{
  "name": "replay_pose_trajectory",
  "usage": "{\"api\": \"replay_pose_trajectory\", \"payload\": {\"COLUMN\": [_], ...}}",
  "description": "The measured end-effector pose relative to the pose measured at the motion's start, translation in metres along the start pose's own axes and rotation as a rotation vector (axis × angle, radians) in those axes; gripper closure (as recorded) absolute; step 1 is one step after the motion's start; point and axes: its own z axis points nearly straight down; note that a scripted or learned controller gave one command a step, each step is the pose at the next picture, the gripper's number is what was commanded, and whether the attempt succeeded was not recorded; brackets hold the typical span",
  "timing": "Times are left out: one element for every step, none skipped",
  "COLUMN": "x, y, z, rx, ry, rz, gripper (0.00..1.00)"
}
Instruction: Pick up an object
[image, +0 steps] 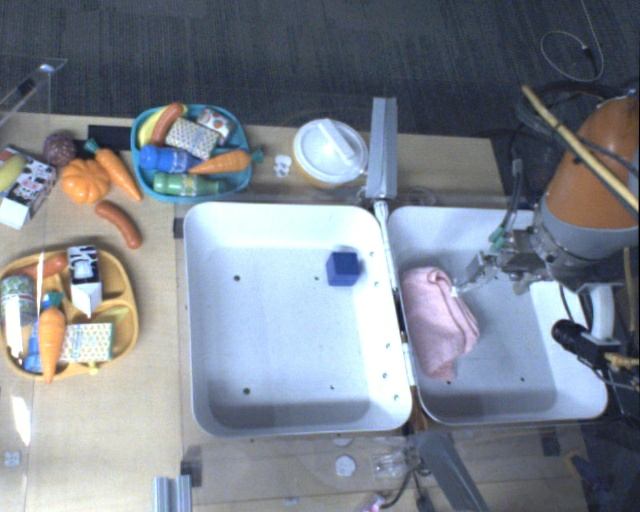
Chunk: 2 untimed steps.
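A small blue cube (343, 267) lies in the upper right part of the left white bin (220, 330). A crumpled pink cloth (437, 318) rests against the left wall of the right white bin (530, 380). My gripper (472, 280) hangs over the right bin, reaching in from the right. Its tip is just beside the cloth's upper right edge. Nothing can be seen held in it.
Outside the bins, a blue bowl (190, 150) of toy food and a white lidded container (330, 150) stand at the back. A yellow tray (65, 315) of toy food and loose toy vegetables (95, 185) lie to the left. A metal divider (380, 150) rises between the bins.
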Motion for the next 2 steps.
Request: {"api": "replay_pose_trajectory", "payload": {"x": [-0.027, 0.006], "y": [0.001, -0.025], "z": [0.118, 0.125], "rx": [-0.006, -0.025], "ry": [-0.001, -0.007], "rz": [0.001, -0.057], "gripper": [0.00, 0.00]}}
